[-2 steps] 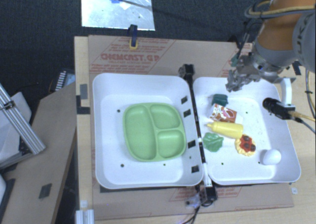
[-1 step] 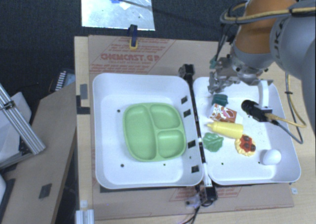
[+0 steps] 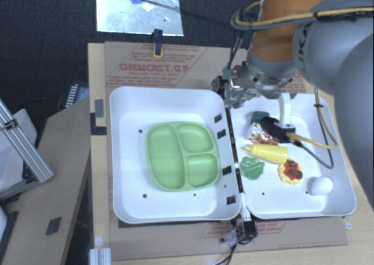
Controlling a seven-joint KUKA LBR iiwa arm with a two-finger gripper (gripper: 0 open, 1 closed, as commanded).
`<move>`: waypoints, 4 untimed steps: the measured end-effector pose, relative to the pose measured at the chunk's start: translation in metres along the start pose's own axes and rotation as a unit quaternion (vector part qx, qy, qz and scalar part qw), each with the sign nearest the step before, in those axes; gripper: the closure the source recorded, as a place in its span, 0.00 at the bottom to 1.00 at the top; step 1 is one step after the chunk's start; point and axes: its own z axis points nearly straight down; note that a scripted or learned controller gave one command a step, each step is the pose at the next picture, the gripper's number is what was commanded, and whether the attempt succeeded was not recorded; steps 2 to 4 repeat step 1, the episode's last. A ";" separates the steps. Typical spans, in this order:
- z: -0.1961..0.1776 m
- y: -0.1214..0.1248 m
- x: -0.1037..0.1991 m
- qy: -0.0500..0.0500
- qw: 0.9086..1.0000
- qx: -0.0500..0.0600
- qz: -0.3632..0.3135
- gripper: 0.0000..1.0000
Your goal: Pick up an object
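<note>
My gripper (image 3: 232, 91) hangs over the top left corner of the right bin (image 3: 339, 199), close to the wall between the two bins. Nothing shows in its grasp. In the right bin, below the gripper, lie a red and white snack packet (image 3: 259, 136), a yellow bottle-like toy (image 3: 269, 153), a green leaf-shaped piece (image 3: 252, 168), a small pizza-like piece (image 3: 290, 172) and a white egg (image 3: 320, 185). A dark green item (image 3: 259, 116) sits just above the packet, partly hidden.
The left bin (image 3: 125, 112) holds a green divided plate (image 3: 180, 156) in its middle. The grey arm with its orange band (image 3: 286, 13) covers the upper right of the right bin. A shiny sheet (image 3: 140, 1) lies beyond the bench.
</note>
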 end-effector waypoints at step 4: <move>0.006 0.001 0.060 0.000 1.000 0.000 0.001 1.00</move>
